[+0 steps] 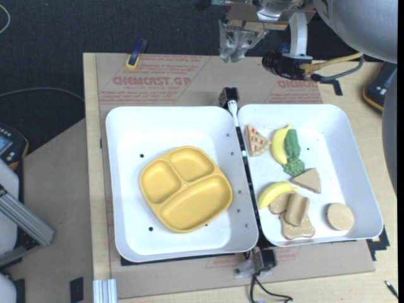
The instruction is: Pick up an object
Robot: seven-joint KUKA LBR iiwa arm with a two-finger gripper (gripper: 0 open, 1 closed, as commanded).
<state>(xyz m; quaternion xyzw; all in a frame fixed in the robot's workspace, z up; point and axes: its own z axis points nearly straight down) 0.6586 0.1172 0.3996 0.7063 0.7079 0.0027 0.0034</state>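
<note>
Hangs high over the far edge of the counter [189, 81], the end effector [235, 45], well apart from both bins and above bare board. Cannot tell how far open; nothing seen in its grip.

Likely trouble, judged from the layout: crowded toy food in the right bin [360, 169]. Pieces touching or overlapping near the front, so a descent there could clip two at once, or push one aside rather than close on it. Flat pieces such as the round cookie [340, 216] and the tan wedge [307, 180] lying low against the bin floor, probably hard to get under. Pizza slice [256, 140] close to the bin's inner wall, with a risk of striking the rim. Curved bananas apt to roll or slip out of a pinch. Long travel needed from the present hover, so any aiming error would carry through.

Counted: two white bins. In the left bin [120, 169], one yellow divided plate [185, 188], three compartments. In the right bin, two bananas, an upper banana [278, 145] and a lower banana [273, 193]; one green vegetable piece [293, 151]; one pizza slice; one tan wedge; one round cookie; tan biscuit shapes [295, 214], perhaps three, overlapping, number uncertain.
</note>
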